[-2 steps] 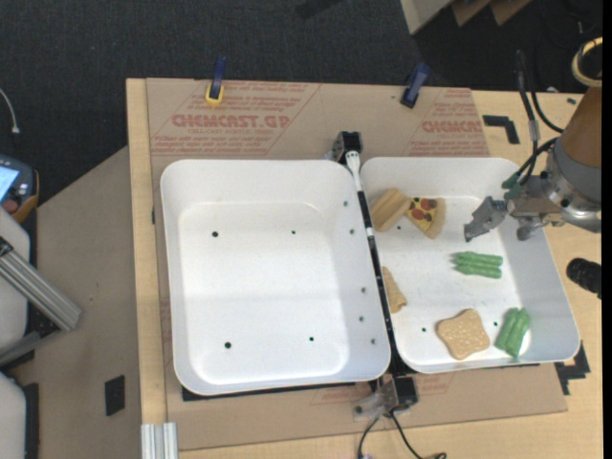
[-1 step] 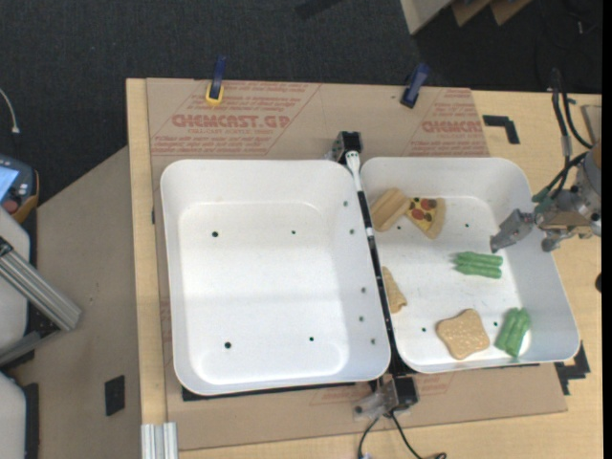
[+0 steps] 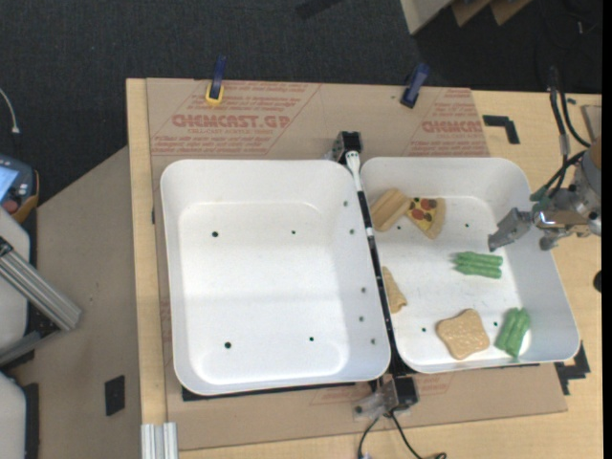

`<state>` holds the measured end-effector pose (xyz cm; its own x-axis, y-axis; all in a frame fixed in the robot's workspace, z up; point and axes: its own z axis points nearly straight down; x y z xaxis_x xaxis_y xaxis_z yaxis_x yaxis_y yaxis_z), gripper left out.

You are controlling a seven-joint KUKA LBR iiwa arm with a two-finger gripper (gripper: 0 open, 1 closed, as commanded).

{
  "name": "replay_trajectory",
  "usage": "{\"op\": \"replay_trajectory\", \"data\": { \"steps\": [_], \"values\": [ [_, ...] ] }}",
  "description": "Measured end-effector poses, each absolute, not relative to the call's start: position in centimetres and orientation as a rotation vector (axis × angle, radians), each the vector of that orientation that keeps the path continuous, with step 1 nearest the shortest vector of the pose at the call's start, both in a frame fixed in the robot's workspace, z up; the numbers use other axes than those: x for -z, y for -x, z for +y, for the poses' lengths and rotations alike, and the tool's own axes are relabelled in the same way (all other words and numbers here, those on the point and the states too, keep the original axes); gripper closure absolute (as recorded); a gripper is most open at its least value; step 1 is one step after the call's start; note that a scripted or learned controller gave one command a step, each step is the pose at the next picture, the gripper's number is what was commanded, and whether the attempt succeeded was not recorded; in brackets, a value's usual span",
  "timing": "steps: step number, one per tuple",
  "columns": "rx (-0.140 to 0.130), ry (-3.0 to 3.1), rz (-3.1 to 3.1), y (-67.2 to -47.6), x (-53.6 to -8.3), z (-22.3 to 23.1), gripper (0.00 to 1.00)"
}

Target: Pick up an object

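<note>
Two white bins: we see the left bin (image 3: 258, 275) bare, the right bin (image 3: 550, 304) holding toy food. In the right bin, from the left: cracker piece (image 3: 393, 291) at 9 o'clock, bread roll (image 3: 387, 208) and pizza slice (image 3: 426, 214) at 11, toast (image 3: 464, 334) at 6, green beans (image 3: 477, 265) centre, second green piece (image 3: 513, 332) at 5. Gripper (image 3: 521, 229) at 3 o'clock above the rim; whether it's apart or together we cannot tell, and we see nothing in it.

The arm is mostly chopped off by the right edge, so really just the tool (image 3: 521, 228) end pokes in over the right bin (image 3: 545, 285), and it's too small and blurry to make out the fingers. That tan piece (image 3: 393, 292) by the divider is half tucked against the bin wall, can't tell what it is.
</note>
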<state>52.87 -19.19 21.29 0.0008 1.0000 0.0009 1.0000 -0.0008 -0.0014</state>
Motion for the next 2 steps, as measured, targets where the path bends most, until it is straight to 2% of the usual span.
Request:
{"op": "replay_trajectory", "data": {
  "steps": [1,2],
  "values": [
    [0.000,2.226,-2.222,-53.6,-20.7,-22.5,0.00],
    [0.012,2.227,-2.241,-64.1,-29.6,-22.3,0.00]
  ]
}}
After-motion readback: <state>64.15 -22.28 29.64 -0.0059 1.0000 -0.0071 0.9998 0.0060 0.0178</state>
